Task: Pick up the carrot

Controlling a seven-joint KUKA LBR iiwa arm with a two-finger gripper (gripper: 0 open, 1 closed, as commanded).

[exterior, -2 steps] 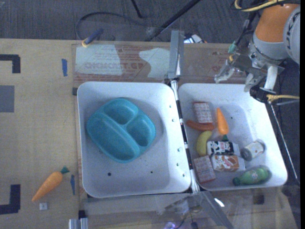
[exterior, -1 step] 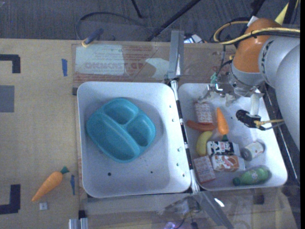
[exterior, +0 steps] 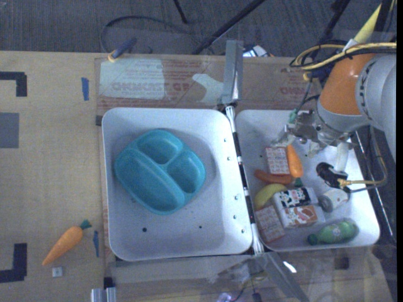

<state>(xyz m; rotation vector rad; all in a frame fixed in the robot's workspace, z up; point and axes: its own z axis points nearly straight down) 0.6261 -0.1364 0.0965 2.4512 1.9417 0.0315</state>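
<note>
My gripper [exterior: 302, 133] is over the back of the right bin [exterior: 368, 214], close to its far wall. Opening state: can't tell from this angle, and I see nothing clearly gripped.

Orange carrot [exterior: 294, 160] in the right bin, just below the gripper, lying roughly lengthwise, right beside a small carton [exterior: 276, 159]. Whether I'm touching it, can't tell.

Second carrot [exterior: 63, 244] is on the bare bench, well left of the left bin [exterior: 126, 234], green end pointing up-right.

Also in the right bin:
- reddish-orange elongated item [exterior: 274, 177]
- banana [exterior: 267, 195]
- cow-print milk carton [exterior: 295, 198]
- green bottle [exterior: 334, 233], near corner

The left bin holds a teal divided plate [exterior: 159, 170].
</note>
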